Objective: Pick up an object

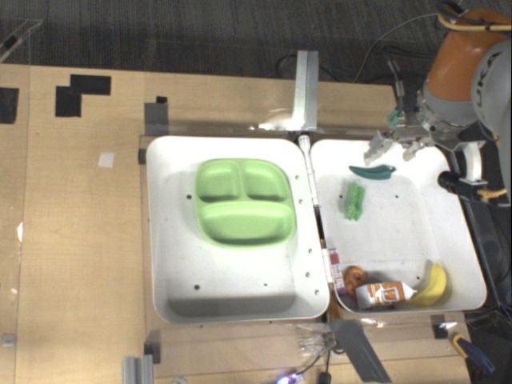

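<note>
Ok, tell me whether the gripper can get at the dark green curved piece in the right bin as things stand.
Probably yes. The gripper hangs just above the dark green curved piece near the back of the right bin. Nothing lies on or against it; the light green block sits apart, nearer the front.

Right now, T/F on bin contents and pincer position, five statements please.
1. The green divided plate lies in the left bin. True.
2. The banana sits in the right bin's far corner. False: near right corner.
3. The pincer hovers at the right bin's far edge. True.
4. The dark green curved piece rests on the plate. False: it lies in the right bin.
5. A small carton lies beside the banana. True.
</note>
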